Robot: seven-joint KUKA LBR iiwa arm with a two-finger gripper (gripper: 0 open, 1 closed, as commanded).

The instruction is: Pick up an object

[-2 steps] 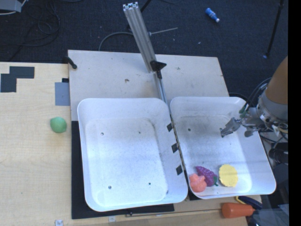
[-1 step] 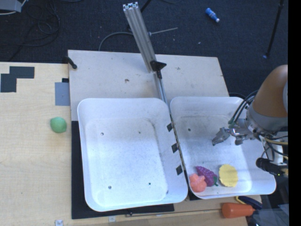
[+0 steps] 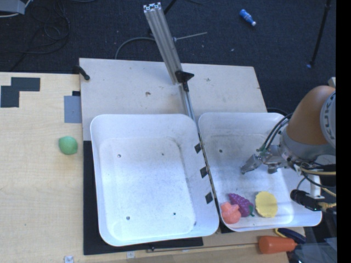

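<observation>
In the right bin (image 3: 241,126), near its front wall, lie a pink-orange object (image 3: 230,212), a purple object (image 3: 240,203) and a yellow round object (image 3: 266,204), close together. My gripper (image 3: 258,164) hangs over the right bin's middle, above and behind these objects. Its fingers point left and down, and nothing shows between them. The arm with its orange band (image 3: 310,116) comes in from the right.
The left bin (image 3: 104,126) sits beside the right one, with a slanted metal rail (image 3: 167,43) behind the gap between them. A green ball (image 3: 68,145) rests on the wooden bench at the left. An orange object (image 3: 277,244) lies in front of the right bin.
</observation>
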